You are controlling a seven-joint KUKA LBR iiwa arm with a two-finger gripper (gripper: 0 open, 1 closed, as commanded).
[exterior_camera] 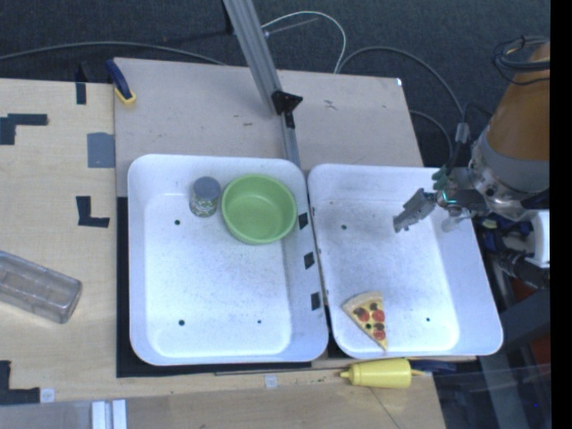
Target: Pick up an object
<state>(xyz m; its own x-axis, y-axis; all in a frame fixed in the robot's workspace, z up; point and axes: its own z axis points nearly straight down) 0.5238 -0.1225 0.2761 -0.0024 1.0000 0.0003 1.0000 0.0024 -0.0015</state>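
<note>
Setting: dark carpeted floor, a tan bench (214, 105) on it bearing two shallow white bins side by side.

Item 1. Left bin (161, 329). Holds a green bowl (258, 208), upright, at about 12 o'clock in the bin, and a small grey can (205, 196) just beside the bowl at its 9 o'clock.

Item 2. Right bin (465, 320). Holds a toy pizza slice (368, 317), lying flat near the bin's 7 o'clock, well apart from the walls on three sides but near the front rim.

Item 3. Yellow bottle (379, 374), lying on its side outside the bins, just past the right bin's front rim.

Item 4. Gripper (409, 215), over the right bin at about 2 o'clock, carrying nothing. Whether its fingers stand wide or narrow cannot be told at this size.

Step in hand, as judged: approach, no object yet reached. The nearest candidate is the pizza slice, at roughly 7 o'clock from the gripper.

Handling notes, as judged: the slice is thin and flat, so a sound attempt would centre above it, descend straight down close to the bin floor, and close across its narrower width. Stopping too high would likely close on air. The front rim leaves little room on that side.
</note>
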